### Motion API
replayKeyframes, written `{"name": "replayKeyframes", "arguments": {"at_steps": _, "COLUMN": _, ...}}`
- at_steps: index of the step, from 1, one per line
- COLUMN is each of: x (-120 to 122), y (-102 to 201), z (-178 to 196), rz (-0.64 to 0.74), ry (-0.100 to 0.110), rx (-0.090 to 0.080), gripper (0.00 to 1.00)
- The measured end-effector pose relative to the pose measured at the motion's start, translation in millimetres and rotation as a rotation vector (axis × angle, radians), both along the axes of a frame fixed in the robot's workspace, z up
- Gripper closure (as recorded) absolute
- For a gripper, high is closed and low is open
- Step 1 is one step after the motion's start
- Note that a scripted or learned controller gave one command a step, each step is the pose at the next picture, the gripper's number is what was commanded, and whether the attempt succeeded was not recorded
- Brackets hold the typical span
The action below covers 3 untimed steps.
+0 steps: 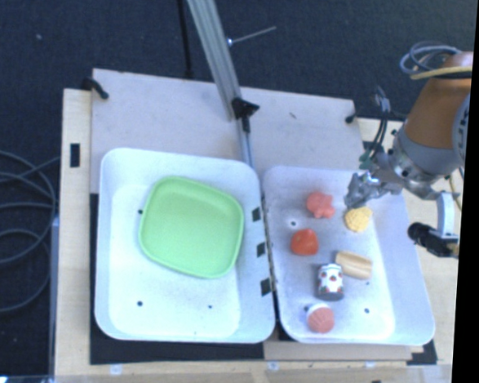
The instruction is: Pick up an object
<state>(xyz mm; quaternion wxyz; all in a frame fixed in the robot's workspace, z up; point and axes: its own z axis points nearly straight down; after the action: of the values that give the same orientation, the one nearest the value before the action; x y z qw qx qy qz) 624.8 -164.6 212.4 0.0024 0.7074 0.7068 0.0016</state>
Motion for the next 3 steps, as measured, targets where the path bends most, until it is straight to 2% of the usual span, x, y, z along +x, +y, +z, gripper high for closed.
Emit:
{"name": "replayKeyframes", "arguments": {"at_steps": 1, "x": 1, "y": -1, "z": 50, "rz": 0.001, "ry": 0.0, "rx": 0.0, "gripper": 1.0}}
{"name": "replayKeyframes", "arguments": {"at_steps": 2, "x": 9, "y": 45, "z": 55, "rz": 0.004, "ry": 0.004, "rx": 0.002, "gripper": 1.0}}
{"name": "replayKeyframes", "arguments": {"at_steps": 3, "x": 10, "y": 90, "z": 44, "rz": 0.003, "ry": 0.005, "rx": 0.001, "gripper": 1.0}}
